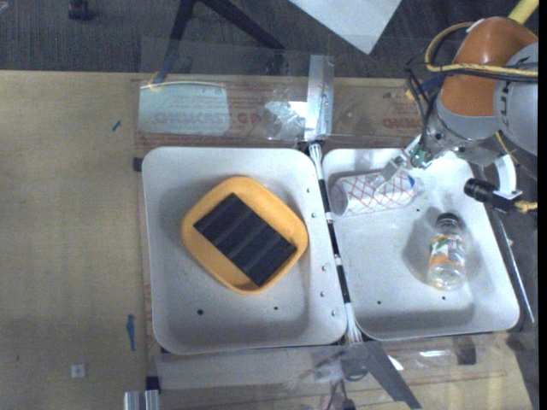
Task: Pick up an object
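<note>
A grey arm (504,101) with an orange band leans in from the right over two white bins on a wooden desk (60,229).

Nearest the camera, along the desk's front edge, metal brackets (359,370) sit below the seam where the bins meet. In the right bin (385,301), a small clear bottle (445,252) with a dark cap lies toward the right side, cap pointing to the far wall. In the left bin (167,314), an orange tray (244,233) holding a dark ribbed slab rests near the middle, turned at an angle.

Farther back in the right bin, a white roll (369,194) with a red lattice pattern lies on its side by the divider, close to the far wall. The pincer (403,166) hangs at the roll's right end, touching or just above it; whether its fingers are apart or together cannot be told.

Beyond the bins lie clear plastic sheets (222,109), then dark floor with a chair base (171,2).
</note>
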### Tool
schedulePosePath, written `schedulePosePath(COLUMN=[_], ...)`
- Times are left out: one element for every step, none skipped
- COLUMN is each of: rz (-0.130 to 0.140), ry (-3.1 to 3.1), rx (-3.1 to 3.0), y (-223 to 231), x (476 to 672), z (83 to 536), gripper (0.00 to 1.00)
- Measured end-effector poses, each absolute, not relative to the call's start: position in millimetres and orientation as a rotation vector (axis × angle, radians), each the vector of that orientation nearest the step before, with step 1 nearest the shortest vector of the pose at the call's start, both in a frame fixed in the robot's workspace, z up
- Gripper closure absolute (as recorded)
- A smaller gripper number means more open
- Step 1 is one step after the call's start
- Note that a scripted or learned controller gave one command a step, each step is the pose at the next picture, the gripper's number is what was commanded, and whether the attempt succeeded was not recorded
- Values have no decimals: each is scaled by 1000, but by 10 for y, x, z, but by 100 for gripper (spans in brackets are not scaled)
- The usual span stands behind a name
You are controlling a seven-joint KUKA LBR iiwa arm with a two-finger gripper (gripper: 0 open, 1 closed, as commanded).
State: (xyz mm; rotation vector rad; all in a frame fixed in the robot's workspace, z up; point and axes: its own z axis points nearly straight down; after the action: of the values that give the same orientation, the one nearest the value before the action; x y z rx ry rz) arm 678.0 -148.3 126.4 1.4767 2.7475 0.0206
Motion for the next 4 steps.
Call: schedulePosePath(rz=[20,17,33,31], ry=[2748,2742,2591,2580], rx=[1476,1463,1708,1696], y=[-1484,-1463,-1596,-1617], x=[6780,6739,6554,6579], z=[1262,1272,1288,1423], gripper=[0,0,0,100])
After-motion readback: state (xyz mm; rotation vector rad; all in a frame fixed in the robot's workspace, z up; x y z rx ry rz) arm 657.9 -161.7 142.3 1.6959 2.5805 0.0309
